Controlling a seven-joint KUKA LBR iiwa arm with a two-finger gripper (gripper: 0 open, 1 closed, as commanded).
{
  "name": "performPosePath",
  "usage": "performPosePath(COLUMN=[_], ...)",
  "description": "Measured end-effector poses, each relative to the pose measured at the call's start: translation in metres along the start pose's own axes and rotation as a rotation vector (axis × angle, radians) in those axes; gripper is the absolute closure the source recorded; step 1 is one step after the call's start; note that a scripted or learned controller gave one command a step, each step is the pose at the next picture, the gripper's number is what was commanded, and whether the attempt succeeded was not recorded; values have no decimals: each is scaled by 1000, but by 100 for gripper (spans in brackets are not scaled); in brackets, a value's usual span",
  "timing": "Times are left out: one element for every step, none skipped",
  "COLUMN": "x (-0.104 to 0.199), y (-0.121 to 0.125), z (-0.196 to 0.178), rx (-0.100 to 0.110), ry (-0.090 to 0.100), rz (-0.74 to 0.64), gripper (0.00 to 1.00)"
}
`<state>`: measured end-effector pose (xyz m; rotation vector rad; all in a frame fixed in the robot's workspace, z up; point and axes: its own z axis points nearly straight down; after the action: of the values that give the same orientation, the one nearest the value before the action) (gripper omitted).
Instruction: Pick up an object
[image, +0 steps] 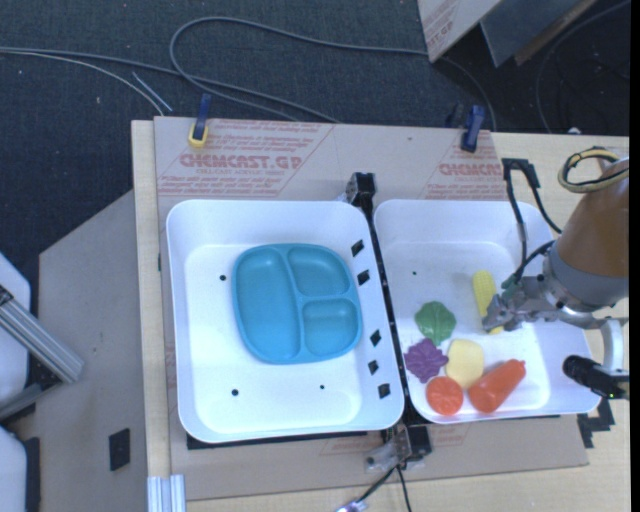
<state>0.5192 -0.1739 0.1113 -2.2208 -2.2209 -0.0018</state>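
In the camera view, the gripper (503, 312) hangs low in the right bin (440, 225), just beside the yellow corn (483, 290); how far its fingers are parted cannot be told. The arm (592, 245) reaches in from the right.

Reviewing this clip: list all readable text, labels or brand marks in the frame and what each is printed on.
"CHEMCAST GP": red print on the brown board behind the left bin; smaller lines beneath are blurred.
Similar red print at the board's right end: too blurred to read.
Red print on the cardboard box at top: unreadable.
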Motion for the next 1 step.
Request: performPosePath(x=[8], y=[2], z=[-60], rx=[-5], ry=[-3], rz=[-2], gripper=[100])
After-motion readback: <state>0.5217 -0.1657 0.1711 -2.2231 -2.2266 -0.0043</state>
